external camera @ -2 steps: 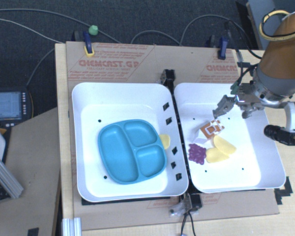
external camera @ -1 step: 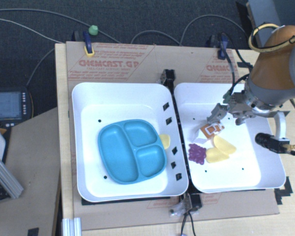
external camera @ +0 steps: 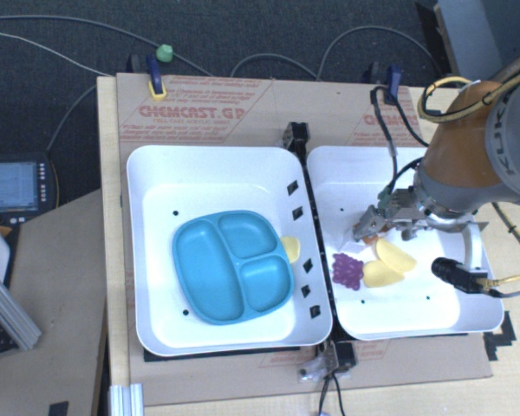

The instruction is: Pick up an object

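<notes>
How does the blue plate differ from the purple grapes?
The blue plate is large and flat with three compartments; the purple grapes are small and bumpy. The plate lies in the left bin, the grapes in the right bin near the gripper. Both rest untouched.

Readable text: red printed lettering on the brown cardboard sheet [external camera: 217, 102] covering the tabletop, upper centre of frame, above the left white bin; reads roughly "CHEMCAST GP", last characters uncertain. Smaller red lines beneath it illegible. A second red print patch [external camera: 373, 126] at upper right of the sheet, partly hidden, unreadable. Small grey monitor screen [external camera: 11, 185] at left edge: contents illegible.
</notes>
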Robot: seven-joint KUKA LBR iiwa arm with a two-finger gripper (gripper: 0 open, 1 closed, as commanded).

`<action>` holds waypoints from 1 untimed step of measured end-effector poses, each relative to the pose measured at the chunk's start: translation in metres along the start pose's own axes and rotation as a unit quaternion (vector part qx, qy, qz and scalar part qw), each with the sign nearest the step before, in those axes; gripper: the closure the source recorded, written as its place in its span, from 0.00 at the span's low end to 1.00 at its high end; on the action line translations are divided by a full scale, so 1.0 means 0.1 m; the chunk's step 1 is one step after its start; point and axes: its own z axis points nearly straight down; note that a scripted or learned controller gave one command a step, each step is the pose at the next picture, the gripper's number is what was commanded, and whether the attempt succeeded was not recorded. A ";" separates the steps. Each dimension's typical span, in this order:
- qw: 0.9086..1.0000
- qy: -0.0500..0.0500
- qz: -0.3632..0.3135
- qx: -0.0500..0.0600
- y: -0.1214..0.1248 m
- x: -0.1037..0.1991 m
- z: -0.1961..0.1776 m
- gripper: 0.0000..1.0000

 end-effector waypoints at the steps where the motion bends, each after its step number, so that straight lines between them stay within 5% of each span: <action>1: 1.000 -0.001 0.000 -0.004 0.02 0.00 -0.15 1.00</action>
